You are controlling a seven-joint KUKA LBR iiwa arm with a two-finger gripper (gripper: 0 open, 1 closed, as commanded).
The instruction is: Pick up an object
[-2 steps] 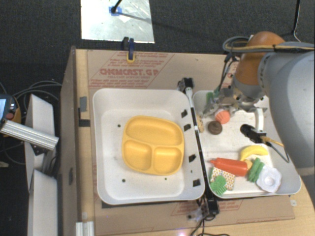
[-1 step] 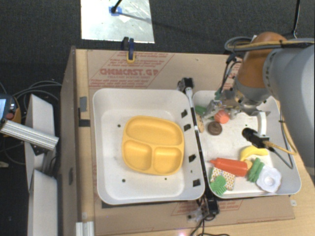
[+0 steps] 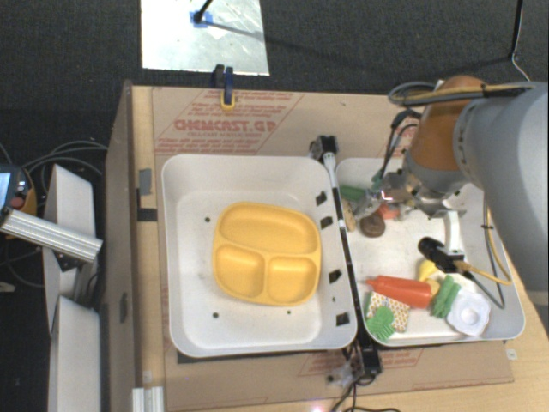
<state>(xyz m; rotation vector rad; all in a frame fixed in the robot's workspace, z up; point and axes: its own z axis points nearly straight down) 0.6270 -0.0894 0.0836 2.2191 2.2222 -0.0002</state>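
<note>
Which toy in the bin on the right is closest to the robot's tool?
The small brown round one. It lies just below the tool, near the bin's left wall, while the orange carrot and the other toys sit farther down toward the front.

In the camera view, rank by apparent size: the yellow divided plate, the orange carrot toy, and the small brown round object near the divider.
Largest to smallest:
1. Yellow divided plate, by far the biggest, in the left bin.
2. Orange carrot toy, in the right bin.
3. Small brown round object, beside the gripper.
</note>
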